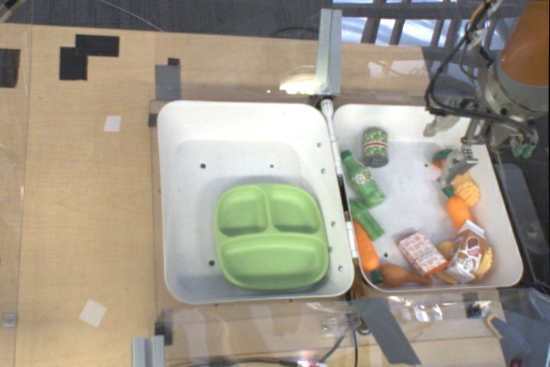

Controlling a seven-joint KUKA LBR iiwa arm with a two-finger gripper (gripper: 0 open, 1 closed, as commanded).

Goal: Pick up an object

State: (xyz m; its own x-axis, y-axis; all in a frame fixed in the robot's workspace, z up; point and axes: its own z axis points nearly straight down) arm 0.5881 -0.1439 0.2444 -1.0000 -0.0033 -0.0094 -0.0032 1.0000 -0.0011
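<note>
Hovering over the right bin (512, 258), near its far right wall: pincer (465, 157), finger state impossible to tell. Lying just below the pincer, toward the near rim: yellow corn (467, 188) touching an orange carrot (458, 211), long axis running diagonally, pointing down-left.

Grey arm (507, 94), orange band above the wrist, looped black cables, small metal hand (457, 169)
</note>
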